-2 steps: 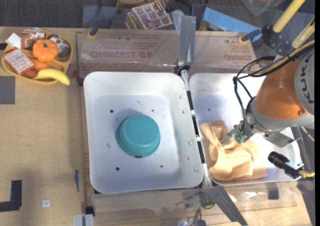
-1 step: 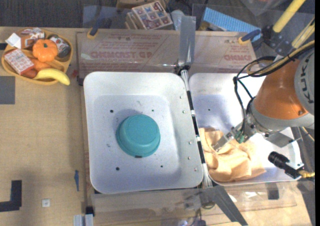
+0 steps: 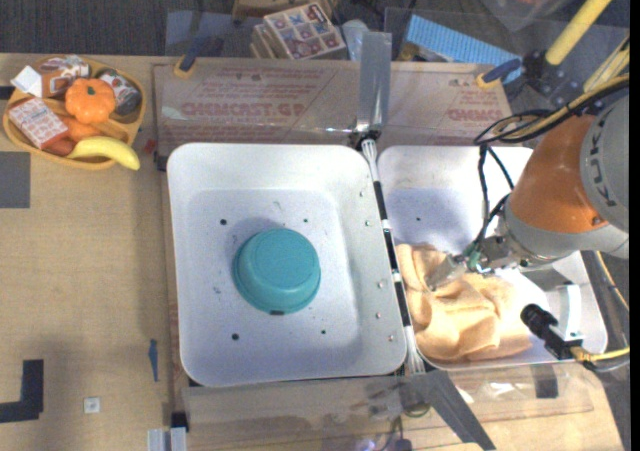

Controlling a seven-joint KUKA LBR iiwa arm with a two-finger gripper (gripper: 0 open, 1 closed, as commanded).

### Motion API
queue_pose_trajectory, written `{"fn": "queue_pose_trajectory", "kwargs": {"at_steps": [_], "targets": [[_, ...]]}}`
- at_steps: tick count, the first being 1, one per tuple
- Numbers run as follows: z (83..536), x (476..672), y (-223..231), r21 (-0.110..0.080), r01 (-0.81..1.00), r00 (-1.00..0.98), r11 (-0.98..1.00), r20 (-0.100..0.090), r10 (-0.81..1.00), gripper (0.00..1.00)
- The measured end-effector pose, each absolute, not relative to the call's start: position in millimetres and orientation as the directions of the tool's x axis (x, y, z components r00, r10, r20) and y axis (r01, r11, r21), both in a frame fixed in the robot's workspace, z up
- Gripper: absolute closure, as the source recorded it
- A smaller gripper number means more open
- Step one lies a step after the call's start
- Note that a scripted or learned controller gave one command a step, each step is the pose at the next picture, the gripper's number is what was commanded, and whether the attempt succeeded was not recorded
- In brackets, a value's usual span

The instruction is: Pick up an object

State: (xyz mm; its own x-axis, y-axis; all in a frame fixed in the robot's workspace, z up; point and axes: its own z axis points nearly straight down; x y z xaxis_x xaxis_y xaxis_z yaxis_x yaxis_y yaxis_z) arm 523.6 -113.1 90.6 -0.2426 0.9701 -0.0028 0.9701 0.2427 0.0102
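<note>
A teal bowl (image 3: 278, 270) lies upside down in the middle of the left bin (image 3: 200, 189). In the right bin (image 3: 430, 184) a crumpled peach-coloured cloth (image 3: 455, 319) fills the front part. My gripper (image 3: 447, 273) hangs low over the cloth's upper left part, reaching in from the right under the grey and orange arm (image 3: 560, 194). Its tips sit right at the cloth's surface, and whether they pinch the fabric I cannot make out.
A metal divider (image 3: 385, 249) separates the two bins. A black cable (image 3: 490, 189) loops off the arm over the right bin. On the bench at far left stands a plate (image 3: 20, 129) of toy food with a banana and an orange pumpkin. Cardboard walls stand behind both bins.
</note>
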Motion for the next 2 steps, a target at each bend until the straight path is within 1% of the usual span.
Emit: {"fn": "queue_pose_trajectory", "kwargs": {"at_steps": [1,2], "targets": [[101.3,524.8,-113.1,0.015,0.970,-0.243,0.243,-0.003,0.970,1.00],[101.3,524.8,-113.1,0.015,0.970,-0.243,0.243,-0.003,0.970,0.00]]}}
